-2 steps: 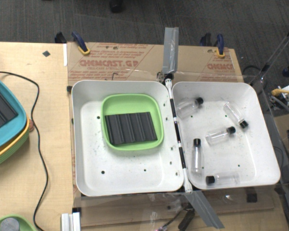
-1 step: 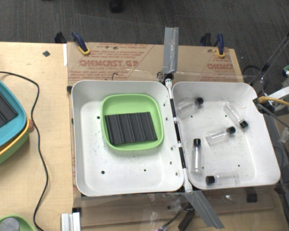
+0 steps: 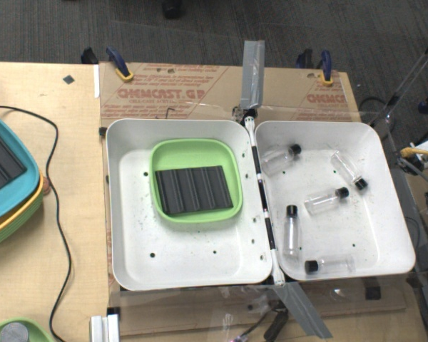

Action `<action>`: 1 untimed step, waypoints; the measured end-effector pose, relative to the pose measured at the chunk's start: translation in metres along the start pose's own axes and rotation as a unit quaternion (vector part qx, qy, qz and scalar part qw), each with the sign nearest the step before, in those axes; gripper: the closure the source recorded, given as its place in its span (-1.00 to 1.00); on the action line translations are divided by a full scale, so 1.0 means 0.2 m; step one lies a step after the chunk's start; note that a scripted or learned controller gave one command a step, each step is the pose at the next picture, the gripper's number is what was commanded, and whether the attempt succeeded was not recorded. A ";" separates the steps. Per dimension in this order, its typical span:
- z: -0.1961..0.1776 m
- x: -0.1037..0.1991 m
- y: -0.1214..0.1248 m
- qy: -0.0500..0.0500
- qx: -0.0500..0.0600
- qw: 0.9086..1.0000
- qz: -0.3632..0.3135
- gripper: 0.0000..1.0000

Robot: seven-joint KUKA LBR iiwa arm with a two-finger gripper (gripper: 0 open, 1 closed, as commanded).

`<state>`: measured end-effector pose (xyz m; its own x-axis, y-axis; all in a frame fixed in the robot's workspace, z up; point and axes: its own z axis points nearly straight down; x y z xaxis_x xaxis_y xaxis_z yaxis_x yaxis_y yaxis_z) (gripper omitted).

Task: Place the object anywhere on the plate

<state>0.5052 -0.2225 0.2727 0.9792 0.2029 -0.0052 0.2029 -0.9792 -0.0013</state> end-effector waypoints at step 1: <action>-0.05 -0.10 -0.05 0.000 0.001 1.000 0.002 -1.00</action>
